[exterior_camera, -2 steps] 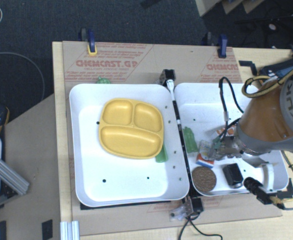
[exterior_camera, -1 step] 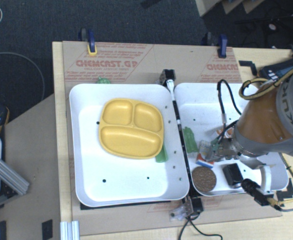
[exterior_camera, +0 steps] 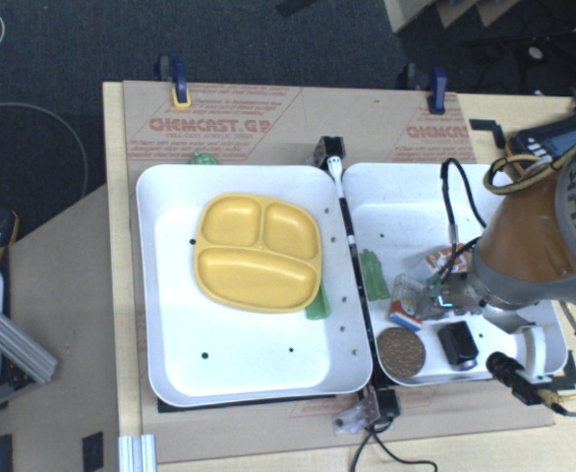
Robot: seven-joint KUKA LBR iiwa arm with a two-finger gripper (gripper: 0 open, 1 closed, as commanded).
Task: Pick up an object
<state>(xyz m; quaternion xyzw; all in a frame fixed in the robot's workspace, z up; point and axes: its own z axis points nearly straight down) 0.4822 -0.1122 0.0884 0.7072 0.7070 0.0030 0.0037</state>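
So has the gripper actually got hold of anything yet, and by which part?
Cannot be told. The gripper is down in the right bin among small clutter, but the arm hides whether anything sits between its fingers.

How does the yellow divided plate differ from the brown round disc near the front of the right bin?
The yellow divided plate lies in the left bin; the brown disc lies in the right bin, at its front left corner. The plate is far larger than the disc. The plate is split into three compartments; the disc looks like one plain round face. Both lie flat, apart from the claw.
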